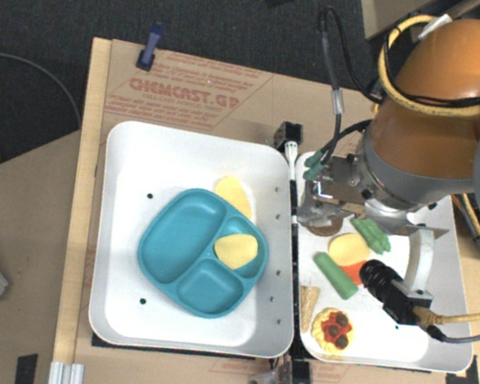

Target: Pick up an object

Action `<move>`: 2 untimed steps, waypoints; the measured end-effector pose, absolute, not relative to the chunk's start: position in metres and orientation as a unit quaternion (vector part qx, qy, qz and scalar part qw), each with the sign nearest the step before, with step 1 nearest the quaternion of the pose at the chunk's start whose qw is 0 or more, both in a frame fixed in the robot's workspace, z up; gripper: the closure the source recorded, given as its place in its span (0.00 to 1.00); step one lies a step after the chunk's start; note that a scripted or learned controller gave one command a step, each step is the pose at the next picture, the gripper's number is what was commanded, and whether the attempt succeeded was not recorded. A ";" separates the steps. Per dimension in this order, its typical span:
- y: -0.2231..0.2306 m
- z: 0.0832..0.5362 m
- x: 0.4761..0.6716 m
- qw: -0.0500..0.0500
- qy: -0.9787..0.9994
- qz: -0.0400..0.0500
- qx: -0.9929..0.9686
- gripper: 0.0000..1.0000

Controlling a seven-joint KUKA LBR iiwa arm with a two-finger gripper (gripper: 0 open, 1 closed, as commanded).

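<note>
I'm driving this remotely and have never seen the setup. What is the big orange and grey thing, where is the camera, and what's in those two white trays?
The camera looks down on the bench at a slant. The orange and grey bulk is the robot arm, reaching in from the right and hanging over the right bin. Its gripper sits low at that bin's near-left corner; nothing can be seen between its fingers. That bin holds toy food: a green piece, a yellow piece and a small pizza slice. The left bin holds a blue divided plate with a yellow piece on it.
</note>
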State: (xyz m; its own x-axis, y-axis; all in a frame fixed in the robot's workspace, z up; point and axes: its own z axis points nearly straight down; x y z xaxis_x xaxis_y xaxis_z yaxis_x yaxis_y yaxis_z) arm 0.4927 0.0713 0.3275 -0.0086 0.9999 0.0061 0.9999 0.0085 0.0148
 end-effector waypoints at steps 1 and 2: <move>0.031 0.239 0.551 -0.002 0.705 -0.003 0.709 1.00; 0.002 0.188 0.576 -0.002 0.706 -0.003 0.709 1.00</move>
State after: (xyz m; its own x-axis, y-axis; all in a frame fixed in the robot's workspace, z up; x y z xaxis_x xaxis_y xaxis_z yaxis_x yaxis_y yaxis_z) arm 0.5762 0.0019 0.1884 0.0040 1.0000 -0.0010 1.0000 -0.0040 -0.0064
